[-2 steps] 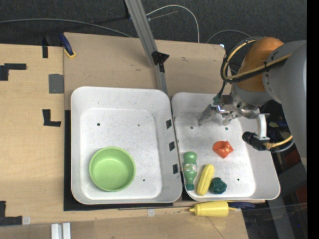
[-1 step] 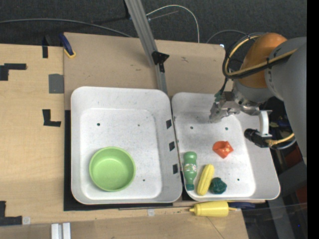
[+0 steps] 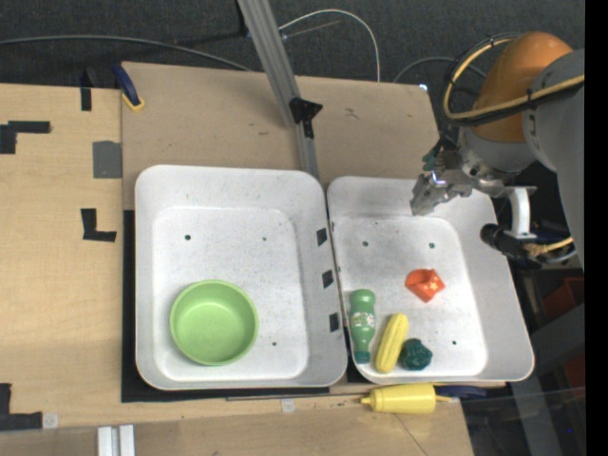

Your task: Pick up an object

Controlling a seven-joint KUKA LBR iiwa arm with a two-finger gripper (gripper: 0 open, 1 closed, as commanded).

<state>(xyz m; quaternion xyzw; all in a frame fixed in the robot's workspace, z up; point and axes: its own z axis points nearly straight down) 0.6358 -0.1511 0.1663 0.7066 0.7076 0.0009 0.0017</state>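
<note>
The right bin [image 3: 475, 245] holds a small red object [image 3: 425, 284] near its middle. Along its near edge lie a green bottle [image 3: 362, 316], a yellow banana-shaped piece [image 3: 390, 342] and a dark green lump [image 3: 415, 354]. My gripper [image 3: 426, 198] hangs over the far rim of the right bin, above and apart from the red object. Nothing shows between its fingers. The grey arm with its orange band [image 3: 521, 65] reaches in from the upper right.
The left bin [image 3: 228, 198] has a light green bowl [image 3: 214, 322] in its near left corner. A yellow object [image 3: 404, 399] lies on the bench just outside the right bin's near edge. A metal pole [image 3: 275, 55] slants across the bench behind the bins.
</note>
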